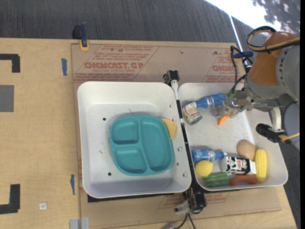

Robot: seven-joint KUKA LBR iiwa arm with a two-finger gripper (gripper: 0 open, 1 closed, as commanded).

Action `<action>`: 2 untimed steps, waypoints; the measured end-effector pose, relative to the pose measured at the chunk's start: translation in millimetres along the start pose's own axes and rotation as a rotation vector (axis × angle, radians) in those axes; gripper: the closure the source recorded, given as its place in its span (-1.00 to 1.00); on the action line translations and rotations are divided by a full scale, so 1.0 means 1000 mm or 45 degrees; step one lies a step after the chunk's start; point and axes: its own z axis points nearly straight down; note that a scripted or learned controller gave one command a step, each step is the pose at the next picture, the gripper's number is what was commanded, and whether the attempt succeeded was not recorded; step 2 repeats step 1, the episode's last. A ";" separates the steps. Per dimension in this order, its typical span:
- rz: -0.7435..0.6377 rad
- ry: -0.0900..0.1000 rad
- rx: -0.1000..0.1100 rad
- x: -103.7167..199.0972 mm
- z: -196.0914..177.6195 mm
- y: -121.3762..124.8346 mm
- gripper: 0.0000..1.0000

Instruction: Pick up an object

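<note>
My gripper [225, 109] hangs low over the far part of the right bin [281, 175], at the end of the grey arm with the orange band [267, 63]. Directly below it lies a small orange carrot piece [222, 121]. A blue bottle [209, 101] lies just to its left, with a small white can [191, 112] beyond that. Whether anything is held is hidden by the wrist.
The near part of the right bin holds a second blue bottle [207, 154], a lemon [204, 168], a green vegetable [217, 179], a black-and-white carton [237, 165], a tan potato [246, 149] and corn [260, 163]. The left bin [90, 128] holds a teal divided plate [141, 144] with a yellow piece [170, 127] beside it.
</note>
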 end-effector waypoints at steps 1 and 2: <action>0.465 0.001 -0.012 0.074 -0.090 0.011 1.00; 0.465 0.001 -0.012 0.074 -0.090 0.011 1.00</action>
